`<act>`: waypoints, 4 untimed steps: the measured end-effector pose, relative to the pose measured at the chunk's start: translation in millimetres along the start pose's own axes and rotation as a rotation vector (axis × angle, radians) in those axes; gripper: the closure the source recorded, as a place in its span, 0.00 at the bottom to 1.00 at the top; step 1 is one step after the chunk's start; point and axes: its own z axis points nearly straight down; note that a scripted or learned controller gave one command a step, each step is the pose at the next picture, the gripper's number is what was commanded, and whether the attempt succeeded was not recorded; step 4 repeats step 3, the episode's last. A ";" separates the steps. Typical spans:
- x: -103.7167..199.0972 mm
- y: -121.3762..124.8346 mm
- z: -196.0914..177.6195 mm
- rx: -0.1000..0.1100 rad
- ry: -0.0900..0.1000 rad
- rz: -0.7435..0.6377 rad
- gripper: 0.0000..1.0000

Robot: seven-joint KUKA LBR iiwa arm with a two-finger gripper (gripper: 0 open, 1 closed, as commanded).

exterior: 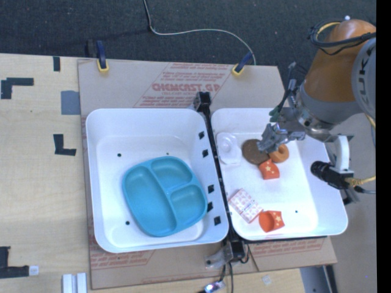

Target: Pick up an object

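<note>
My gripper [271, 141] hangs low over the right bin [317, 221], at its upper middle. Right under it lie a brown round piece [251, 152] and an orange ring-shaped piece [281, 155], both partly covered by the gripper. A red-orange block [269, 171] lies just below them. Further toward the front are a pink checkered packet [244, 204] and another orange-red block [271, 220]. A clear cup [227, 147] lies by the bin's left wall.
The left bin [104, 163] holds a blue divided plate [165, 195]. The two bins share a middle wall with black clips [211, 163]. The arm's orange band [335, 60] and a black side fitting [330, 176] reach over the right bin's right edge.
</note>
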 end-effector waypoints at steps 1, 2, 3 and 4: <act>53.1 -7.3 -0.7 0.001 0.000 0.000 1.00; 100.3 -11.9 2.2 0.002 -0.001 0.000 1.00; 147.4 -12.3 6.7 0.002 -0.001 0.000 1.00; 147.4 -12.3 6.7 0.002 -0.001 0.000 1.00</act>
